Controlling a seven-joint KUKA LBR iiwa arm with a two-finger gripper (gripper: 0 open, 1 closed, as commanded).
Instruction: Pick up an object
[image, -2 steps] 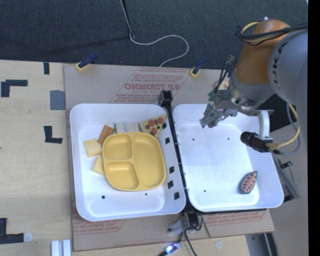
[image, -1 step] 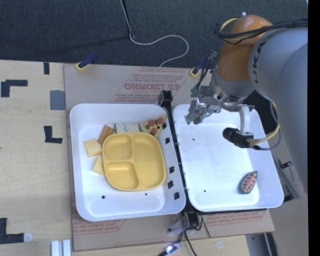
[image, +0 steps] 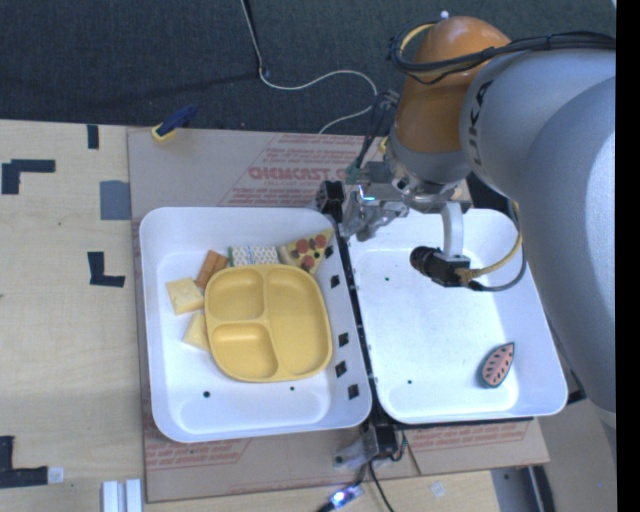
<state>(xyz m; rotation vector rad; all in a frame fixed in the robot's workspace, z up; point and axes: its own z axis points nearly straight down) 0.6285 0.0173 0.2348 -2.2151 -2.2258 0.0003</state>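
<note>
White right bin (image: 440, 330), strawberry (image: 496, 364) near edge

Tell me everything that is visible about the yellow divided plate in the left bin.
The yellow plate is a rounded-square tray, seemingly matte plastic, with three compartments: two smaller ones toward the far side and one long one toward the near side. All three look bare. It lies flat, open side up, slightly turned, in the middle of the left bin. Its far and left edges overlap small food-like pieces. Nothing rests on it.
</note>
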